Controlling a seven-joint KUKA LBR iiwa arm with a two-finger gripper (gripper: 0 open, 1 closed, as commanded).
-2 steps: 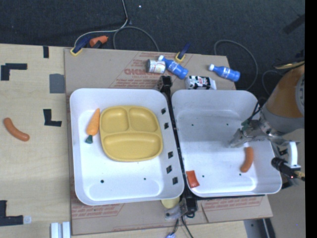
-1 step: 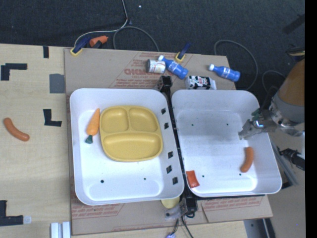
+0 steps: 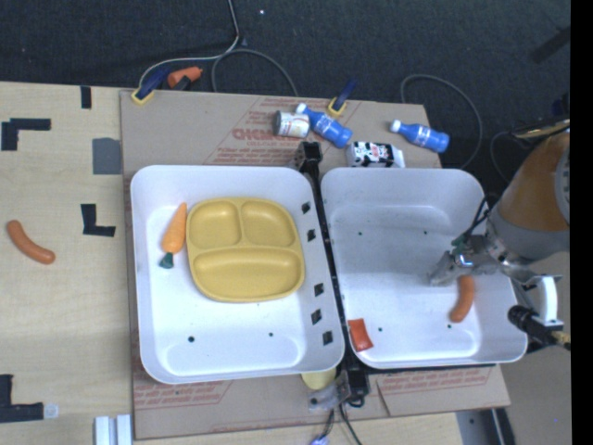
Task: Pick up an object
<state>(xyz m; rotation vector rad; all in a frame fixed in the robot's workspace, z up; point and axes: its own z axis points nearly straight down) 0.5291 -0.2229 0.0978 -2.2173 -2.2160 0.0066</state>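
Tabletop point(image 3: 56, 341), light wood. Bearing: cardboard sheet point(image 3: 232, 137) under two white bins, left bin point(image 3: 222, 360) and right bin point(image 3: 408, 188); loose sausage point(image 3: 30, 242) at left; two blue bottles point(image 3: 329, 128) point(image 3: 422, 136) behind the bins.

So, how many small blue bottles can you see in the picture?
2. One blue bottle lies on the cardboard behind the seam between the two bins; the other bottle lies behind the right bin.

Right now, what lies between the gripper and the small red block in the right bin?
In the camera view, bare white floor of the right bin separates the gripper from the red block. The orange sausage lies beside the gripper, off that line.
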